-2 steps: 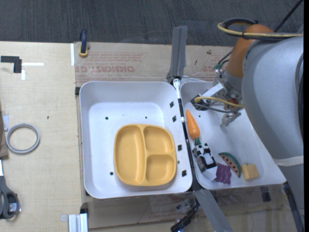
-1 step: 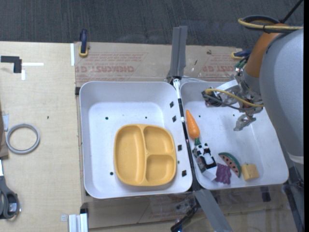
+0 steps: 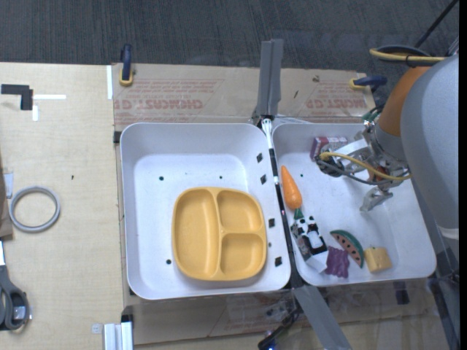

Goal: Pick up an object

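A divided plate (image 3: 219, 233) lies in the left bin (image 3: 146, 159).

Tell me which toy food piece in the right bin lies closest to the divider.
The orange carrot, lying along the right bin's left wall; the watermelon slice and yellow cheese block sit farther right.
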Robot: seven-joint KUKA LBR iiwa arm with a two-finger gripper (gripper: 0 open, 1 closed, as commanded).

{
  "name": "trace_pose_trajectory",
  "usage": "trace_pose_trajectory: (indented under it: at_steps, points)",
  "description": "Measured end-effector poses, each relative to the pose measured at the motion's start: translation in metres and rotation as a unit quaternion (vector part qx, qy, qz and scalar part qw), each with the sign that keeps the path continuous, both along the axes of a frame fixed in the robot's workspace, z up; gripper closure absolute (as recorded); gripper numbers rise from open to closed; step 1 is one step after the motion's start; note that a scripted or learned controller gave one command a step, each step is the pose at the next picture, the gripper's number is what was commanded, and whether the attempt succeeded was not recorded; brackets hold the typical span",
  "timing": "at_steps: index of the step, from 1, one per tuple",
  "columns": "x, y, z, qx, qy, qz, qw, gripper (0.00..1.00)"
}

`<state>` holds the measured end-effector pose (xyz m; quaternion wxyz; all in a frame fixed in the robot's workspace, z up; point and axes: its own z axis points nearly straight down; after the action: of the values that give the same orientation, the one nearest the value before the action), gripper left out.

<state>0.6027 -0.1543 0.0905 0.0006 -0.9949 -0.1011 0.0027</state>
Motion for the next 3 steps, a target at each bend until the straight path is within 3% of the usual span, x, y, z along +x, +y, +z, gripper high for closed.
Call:
trace_pose_trajectory:
  at_steps: [1, 2, 3]
  points:
    - [0.036, -0.041, 0.001, -0.0001, -0.001, 0.0, 1.0, 0.0]
    - [-0.026, -0.042, 0.001, 0.0005, -0.001, -0.002, 1.0, 0.0]
    - [-0.027, -0.042, 0.009, 0.0015, 0.001, -0.003, 1.0, 1.0]
